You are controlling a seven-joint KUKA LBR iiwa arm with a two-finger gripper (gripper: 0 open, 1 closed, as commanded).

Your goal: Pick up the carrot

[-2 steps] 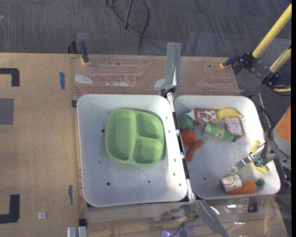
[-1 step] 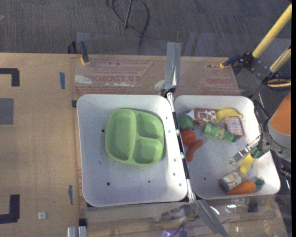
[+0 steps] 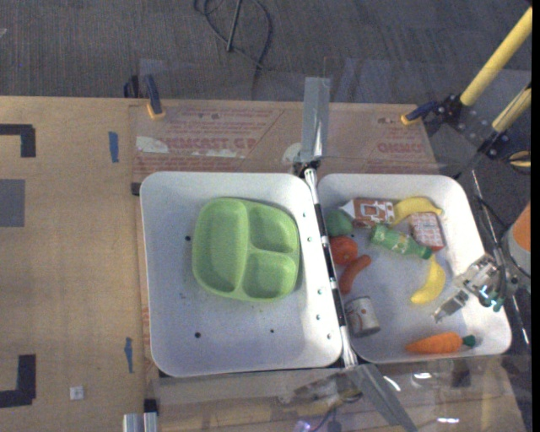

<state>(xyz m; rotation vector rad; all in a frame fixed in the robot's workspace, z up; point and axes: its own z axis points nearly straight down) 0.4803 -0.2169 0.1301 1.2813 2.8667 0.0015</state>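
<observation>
End effector (image 3: 460, 297) above carrot (image 3: 436, 343), apart.

My bench (image 3: 67, 278) is pale wood, marked with black tape corners at nine and seven o'clock. Flattened cardboard (image 3: 219, 139) lies across twelve o'clock. Beyond it runs dark grey carpet (image 3: 101, 42), where a black cable (image 3: 240, 25) loops.

The carrot (image 3: 435, 343) lies in the right bin (image 3: 384, 190), end effector (image 3: 460, 299) just above it.
</observation>
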